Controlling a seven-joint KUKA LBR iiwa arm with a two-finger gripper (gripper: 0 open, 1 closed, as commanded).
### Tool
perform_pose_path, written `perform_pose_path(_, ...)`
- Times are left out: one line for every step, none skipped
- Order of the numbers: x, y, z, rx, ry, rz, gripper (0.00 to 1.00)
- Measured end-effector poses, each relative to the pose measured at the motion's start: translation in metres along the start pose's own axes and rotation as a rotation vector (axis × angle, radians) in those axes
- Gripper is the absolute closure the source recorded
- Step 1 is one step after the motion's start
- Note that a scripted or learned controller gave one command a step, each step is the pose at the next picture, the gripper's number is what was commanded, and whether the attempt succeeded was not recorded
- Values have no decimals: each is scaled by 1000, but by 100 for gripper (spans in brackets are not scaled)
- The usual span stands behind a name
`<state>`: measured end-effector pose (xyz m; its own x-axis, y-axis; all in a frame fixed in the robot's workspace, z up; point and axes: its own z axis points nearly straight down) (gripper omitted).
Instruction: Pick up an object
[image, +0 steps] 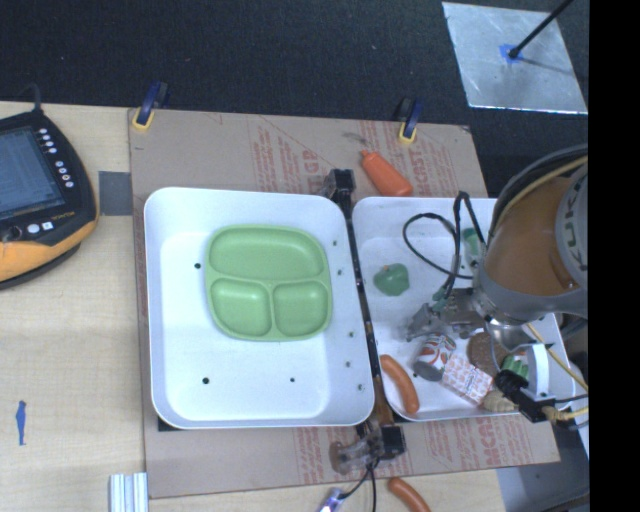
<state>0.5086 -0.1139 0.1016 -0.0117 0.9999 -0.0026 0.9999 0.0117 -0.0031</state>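
The claw (432, 318) hangs low in the right bin (425, 215), just above a small can (433, 355); open or closed, I cannot tell; green divided plate (268, 281) sits in the left bin (175, 300).

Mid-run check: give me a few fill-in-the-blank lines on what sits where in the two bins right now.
1. The green divided plate lies in the ____ bin as the camera sees it.
2. That plate has ____ compartments.
3. The small green object lies in the same bin that the ____ reaches over.
4. The orange carrot-like toy lies ____ the bins, on the cardboard.

Missing words: left; three; arm; outside
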Motion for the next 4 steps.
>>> perform_pose_path(-1, 1, -10, -2, -3, -6, 100)
perform_pose_path(-1, 1, -10, -2, -4, -6, 0)
perform_pose_path(-22, -31, 10, 0, 2, 5, 0)
perform_pose_path(-23, -30, 0, -1, 1, -1, 100)
